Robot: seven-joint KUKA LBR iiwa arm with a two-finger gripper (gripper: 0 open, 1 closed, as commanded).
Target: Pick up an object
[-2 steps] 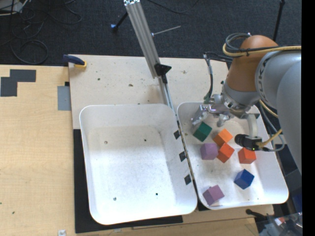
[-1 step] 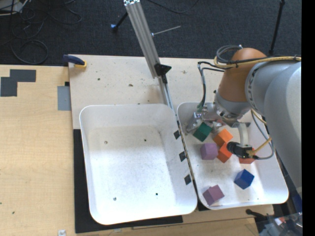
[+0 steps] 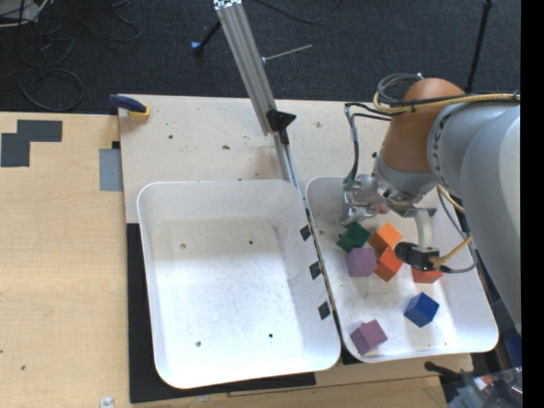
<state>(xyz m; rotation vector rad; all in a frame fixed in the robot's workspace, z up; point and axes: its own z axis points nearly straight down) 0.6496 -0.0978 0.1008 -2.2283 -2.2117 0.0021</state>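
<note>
The right bin (image 3: 476,334) holds several small blocks. A dark green block (image 3: 353,239) lies near its upper left, with a purple block (image 3: 360,262) just below it and two orange blocks (image 3: 388,235) (image 3: 390,265) to the right. My gripper (image 3: 356,214) reaches down into this bin directly above the green block, at or just over its top edge. The wrist hides how the gripper meets the block. Farther off lie a red-orange block (image 3: 427,271), a blue block (image 3: 421,309) and a second purple block (image 3: 368,337).
The left bin (image 3: 161,228) sits beside the right one, split from it by a shared rim with black clips (image 3: 314,269). A slanted aluminium rail (image 3: 253,66) rises behind the bins. Cables loop around the arm's wrist (image 3: 408,155).
</note>
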